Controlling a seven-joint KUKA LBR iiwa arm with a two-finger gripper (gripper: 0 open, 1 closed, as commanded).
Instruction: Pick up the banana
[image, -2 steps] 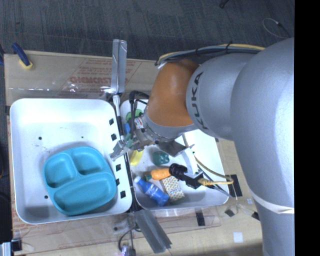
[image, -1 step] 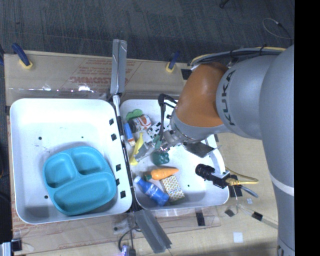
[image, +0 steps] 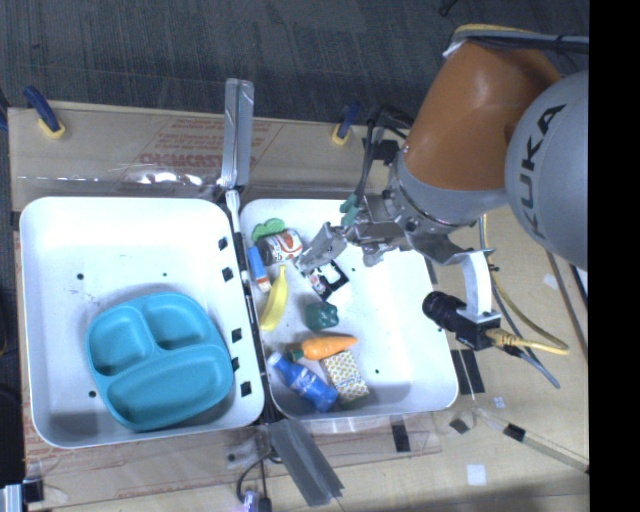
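Tray (image: 158, 356), blue, sits in the left bin (image: 60, 240), well left of your jaws (image: 322, 262). Banana (image: 274, 298) lies just left of and below them, can (image: 283, 244) beside them, carrot (image: 328, 347) underneath. Whether the jaws are parted you cannot tell. Cardboard covers the bench (image: 120, 150).

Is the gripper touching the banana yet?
Apart. In the camera view the gripper hangs to the right of the banana, with white bin floor showing between them.
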